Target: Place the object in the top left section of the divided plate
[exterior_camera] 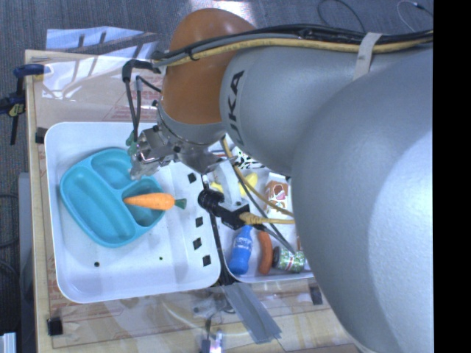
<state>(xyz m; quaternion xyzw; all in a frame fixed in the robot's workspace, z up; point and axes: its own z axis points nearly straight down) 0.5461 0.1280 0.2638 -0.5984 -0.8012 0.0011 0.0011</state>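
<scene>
A wooden bench carries two white bins point(110, 285). In the left one we see the blue divided plate point(96, 197) with the carrot point(149, 201) across its right rim. Our gripper point(141, 164) hangs just above — grip unreadable, we cannot tell. Placement seems near done — the next move is probably checking the section.

plate point(96, 204) — light blue | carrot point(149, 201) — orange, green tip | bin point(110, 282) — white | bottle point(241, 250) — blue

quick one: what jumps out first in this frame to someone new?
The huge grey arm with its orange band fills the right and top of the view. Next, the blue divided plate in the left bin, with an orange carrot across its right edge, just below the gripper.
</scene>
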